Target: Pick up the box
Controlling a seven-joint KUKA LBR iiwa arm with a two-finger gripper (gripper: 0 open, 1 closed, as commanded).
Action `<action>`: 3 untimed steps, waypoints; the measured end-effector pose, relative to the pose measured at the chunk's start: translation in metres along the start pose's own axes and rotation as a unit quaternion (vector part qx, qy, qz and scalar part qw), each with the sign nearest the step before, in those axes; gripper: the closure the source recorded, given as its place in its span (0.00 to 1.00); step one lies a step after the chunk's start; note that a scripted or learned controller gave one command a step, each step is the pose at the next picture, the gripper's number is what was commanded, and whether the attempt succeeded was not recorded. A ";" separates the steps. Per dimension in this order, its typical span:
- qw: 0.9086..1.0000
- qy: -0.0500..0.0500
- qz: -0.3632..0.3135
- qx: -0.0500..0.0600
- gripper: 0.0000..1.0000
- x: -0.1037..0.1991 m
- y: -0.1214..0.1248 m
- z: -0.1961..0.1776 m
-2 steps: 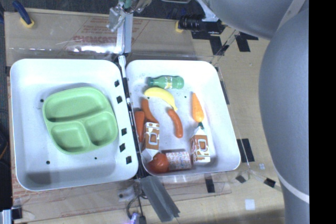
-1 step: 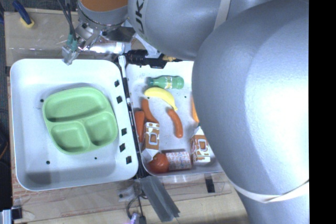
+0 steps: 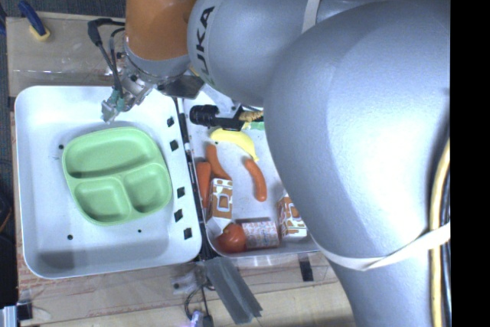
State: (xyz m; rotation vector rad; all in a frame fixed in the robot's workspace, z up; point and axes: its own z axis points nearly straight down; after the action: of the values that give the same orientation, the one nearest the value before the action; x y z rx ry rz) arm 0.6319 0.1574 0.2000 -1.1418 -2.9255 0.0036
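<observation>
Gripper (image 3: 113,108): we cannot tell its state | box (image 3: 220,199): well right of it, other bin | we judge light, stiff cardboard; grip long sides

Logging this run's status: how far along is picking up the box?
Nothing looks done yet. The small orange-and-white carton box lies in the right white bin among toy food. The gripper hangs over the left white bin, above the green divided plate. Reaching, grasping and lifting remain.
</observation>
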 end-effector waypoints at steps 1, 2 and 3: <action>0.998 0.001 0.063 0.000 1.00 -0.014 -0.047 0.105; 0.975 -0.001 0.221 -0.005 1.00 0.048 -0.055 0.107; 0.957 -0.004 0.289 -0.009 1.00 0.113 -0.095 0.088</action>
State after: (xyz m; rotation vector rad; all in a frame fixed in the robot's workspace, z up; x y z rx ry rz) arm 0.4844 0.1644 0.1121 -1.9474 -2.4818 -0.0191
